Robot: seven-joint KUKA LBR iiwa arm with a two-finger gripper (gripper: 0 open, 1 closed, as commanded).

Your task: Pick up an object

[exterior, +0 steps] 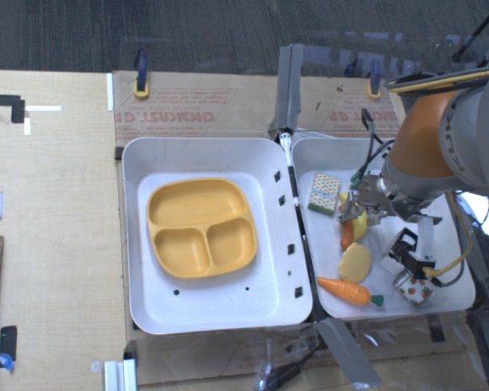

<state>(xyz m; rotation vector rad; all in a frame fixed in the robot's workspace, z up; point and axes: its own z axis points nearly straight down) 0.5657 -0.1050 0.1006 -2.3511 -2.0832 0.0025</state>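
In the right bin lie several toy foods. A speckled green-and-white block sits at the far left. A small yellow piece and a small orange-red piece lie together at the middle. A pale yellow round slice is just in front of them, and an orange carrot lies near the front wall. My gripper is low in the bin, right above and touching the yellow and orange-red pieces, beside the speckled block. The wrist hides part of the yellow piece.
A yellow three-compartment plate fills the middle of the left bin. A small patterned cup-like object sits at the right bin's front right, with black cable clips hanging from the arm above it. The bins' shared wall runs just left of the foods.
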